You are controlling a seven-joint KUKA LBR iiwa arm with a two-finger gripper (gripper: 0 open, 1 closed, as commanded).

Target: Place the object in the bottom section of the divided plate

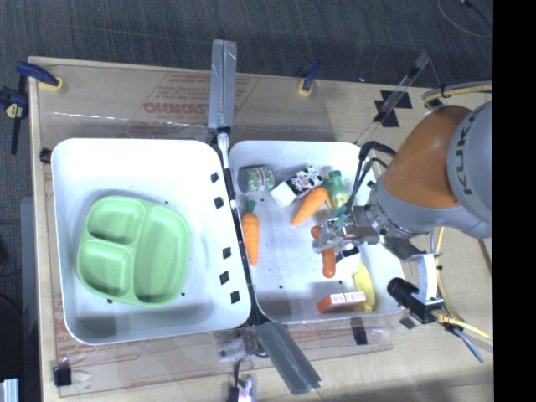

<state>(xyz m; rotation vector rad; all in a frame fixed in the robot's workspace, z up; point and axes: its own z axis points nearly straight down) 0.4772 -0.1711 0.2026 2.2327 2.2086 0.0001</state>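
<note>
The gripper sits low in the right bin, among the toy foods, positioned for a pick. Whether it is spread or pinching cannot be determined. A small red item lies just below it; an orange carrot just above. The divided plate rests well to its left, in the left bin, its sections bare.

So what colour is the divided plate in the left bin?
Light green all over, plain, with no pattern: the divided plate shows best in the camera view.
</note>
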